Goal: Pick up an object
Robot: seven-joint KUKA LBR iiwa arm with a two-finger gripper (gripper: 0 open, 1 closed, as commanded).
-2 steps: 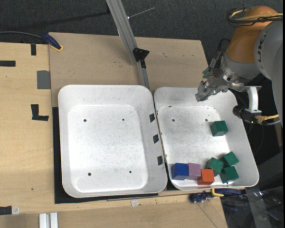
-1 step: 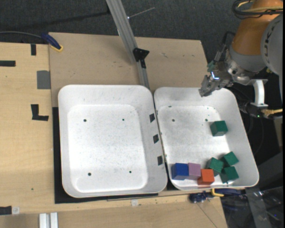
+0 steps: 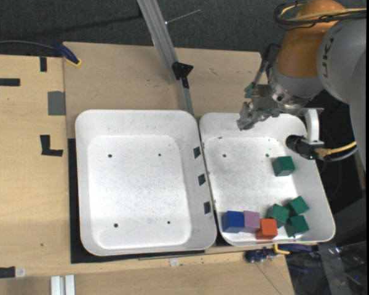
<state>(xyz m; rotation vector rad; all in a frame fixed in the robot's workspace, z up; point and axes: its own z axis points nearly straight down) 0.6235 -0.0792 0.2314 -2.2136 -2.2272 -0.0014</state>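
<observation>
My gripper (image 3: 246,121) hangs over the far edge of the right bin (image 3: 246,165), with nothing visible between its fingers. One green block (image 3: 283,165) lies alone near that bin's right side. Along the near edge sit a blue block (image 3: 234,220), a pale purple block (image 3: 251,220), an orange block (image 3: 268,227) and three more green blocks (image 3: 290,214). All blocks lie well in front of the gripper, apart from it.
The left bin (image 3: 138,180) stands beside the right one. A slanted metal pole (image 3: 163,39) rises behind the bins. The arm's body (image 3: 313,48) and a black cable fitting (image 3: 298,145) overhang the right bin's far right corner.
</observation>
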